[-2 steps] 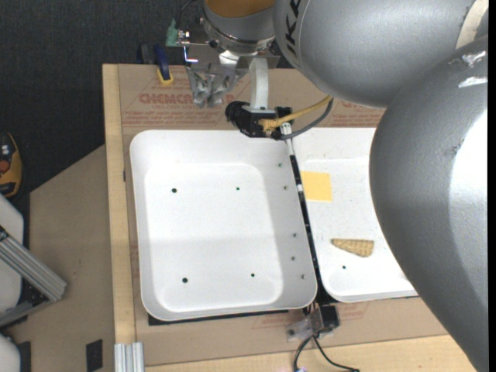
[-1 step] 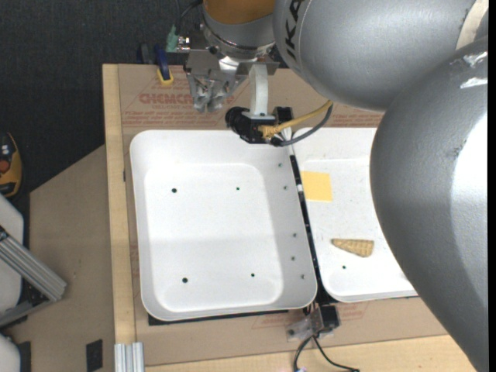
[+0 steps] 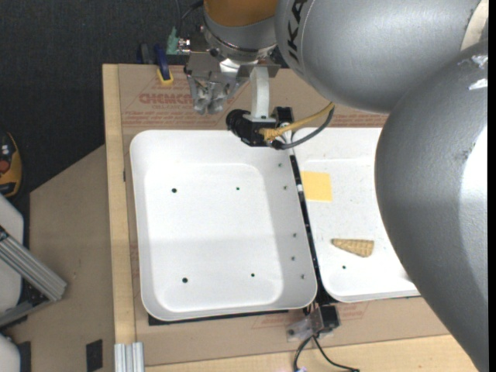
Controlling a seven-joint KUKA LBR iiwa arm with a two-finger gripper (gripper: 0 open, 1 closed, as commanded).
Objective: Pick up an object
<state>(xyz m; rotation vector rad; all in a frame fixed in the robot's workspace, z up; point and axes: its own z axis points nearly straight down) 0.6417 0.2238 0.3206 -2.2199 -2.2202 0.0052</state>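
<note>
- At the upper middle of the frame, the hand [image 3: 209, 99] hangs over the brown tabletop [image 3: 124, 208], just above the top edge of the left bin [image 3: 217, 231].
- Its fingers look close together with nothing between them.
- Right of centre, a yellow square [image 3: 316, 186] lies in the right bin [image 3: 349, 285].
- Below it in the same bin lies a tan wedge [image 3: 354, 246], well apart from the hand.

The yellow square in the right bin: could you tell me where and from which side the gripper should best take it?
The yellow square lies flat near the right bin's left wall. Probably come straight down and pinch its near and far edges; the wall crowds its left side.
</note>
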